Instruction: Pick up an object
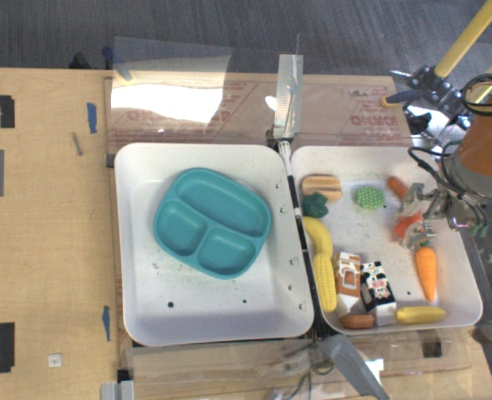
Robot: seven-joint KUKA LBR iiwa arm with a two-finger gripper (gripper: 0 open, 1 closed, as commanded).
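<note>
My gripper (416,215) hangs over the right side of the right bin (467,261), below the arm's orange band. A red-orange piece (406,226) lies right under or against it, and I cannot tell whether it is held. An orange carrot (427,273) lies just below the gripper. Further left are a light green round item (369,197), a hot dog bun (321,186), a dark green piece (315,206), a banana (318,233) and a corn cob (324,280). Two small cartons (364,280), a sausage (357,321) and a yellow item (421,313) sit near the front edge.
In the left bin (138,298) lies a teal divided plate (213,222). A ridge (294,223) separates the two bins. Cables and the arm's base crowd the upper right corner (446,98). Bare bin floor shows at the right bin's middle (375,240).
</note>
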